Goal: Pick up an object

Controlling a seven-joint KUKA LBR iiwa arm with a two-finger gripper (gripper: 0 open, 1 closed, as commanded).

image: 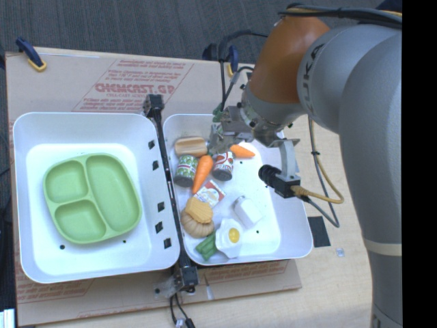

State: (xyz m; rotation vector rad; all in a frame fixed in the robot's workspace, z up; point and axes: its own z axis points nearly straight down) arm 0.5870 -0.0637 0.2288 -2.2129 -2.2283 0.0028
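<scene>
Two-finger gripper (220, 139), low over back of right-hand shallow white bin (290, 232); grip state not discernible, mechanism hidden under grey wrist. Just beside: tan hot-dog bun toy (190, 145), small orange carrot piece (242, 152), red-labelled tin can (223, 166). Nearer centre: long orange plastic carrot (201, 173) lying aslant against green-labelled tin can (185, 170). Toward front: red-and-white snack packet (211, 195), golden waffle biscuit (199, 211), white block (247, 210), fried-egg toy (231, 238), green vegetable piece (205, 247). In left-hand white bin (27, 251): pale green three-compartment plastic tray (92, 197).
</scene>
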